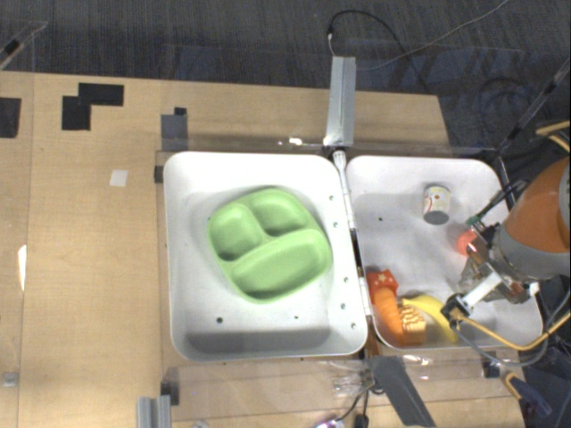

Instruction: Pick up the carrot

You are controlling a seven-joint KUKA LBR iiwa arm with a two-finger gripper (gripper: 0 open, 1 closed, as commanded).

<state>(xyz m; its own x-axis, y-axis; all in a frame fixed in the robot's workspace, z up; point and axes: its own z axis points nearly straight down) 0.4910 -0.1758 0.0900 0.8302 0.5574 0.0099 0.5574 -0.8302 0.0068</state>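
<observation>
In the camera view my gripper (493, 273) hangs over the right side of the right-hand bin (401, 178). It sits under the grey wrist and orange band of my arm (542, 212), which reaches in from the view's right. Whether the gripper is open or closed I cannot tell, because the wrist covers it from above. The carrot (386, 308) lies well to the view's left of my gripper and a little nearer the front rim. It rests on the bin floor in the front left corner, close against the wall shared by the two bins and clearly apart from my gripper. A yellow piece (430, 313) lies between the carrot and my gripper, pressed against the carrot's right side and nearer to me than the carrot is. A small red piece (382, 280) sits just behind the carrot, at its far end; I cannot tell whether the two touch. A small red-orange thing (467, 239) lies just to the left of my gripper and slightly toward the back, close to my wrist. Farther back and left of my gripper, a small white cup with a red mark (435, 203) stands on the bin floor, apart from everything else. Beyond the dividing wall, far to my gripper's left, the left-hand bin (183, 239) holds a green divided plate (269, 242) with three compartments, set askew in the middle. Both bins rest on the wooden bench (80, 266).
</observation>
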